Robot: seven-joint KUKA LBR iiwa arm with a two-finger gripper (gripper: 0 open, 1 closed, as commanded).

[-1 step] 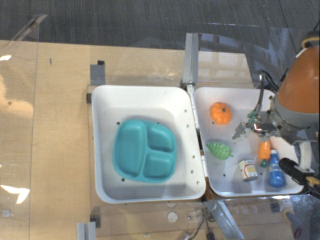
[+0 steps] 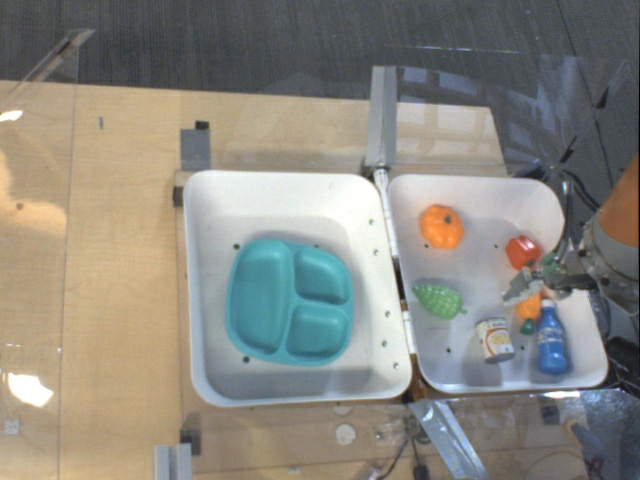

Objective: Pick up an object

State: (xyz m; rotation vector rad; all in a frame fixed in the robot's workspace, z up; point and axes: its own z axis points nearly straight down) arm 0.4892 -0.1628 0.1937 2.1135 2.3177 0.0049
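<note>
Blue bottle (image 2: pixel 551 342) and small can (image 2: pixel 494 339) sit at your right bin's (image 2: pixel 470 196) near edge; nothing lifted yet.
Your pincer (image 2: pixel 537 280) hangs low over the small orange piece (image 2: pixel 529 308), beside the red item (image 2: pixel 522 252); whether it grips anything, you cannot tell. Arm (image 2: pixel 615 238) enters from the right, wrist angled down. Grasp and lift remain.

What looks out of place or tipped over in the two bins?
Nothing stands out. The teal plate lies flat in the left bin; the blue bottle and small can lie in the right bin, nothing spilled.
</note>
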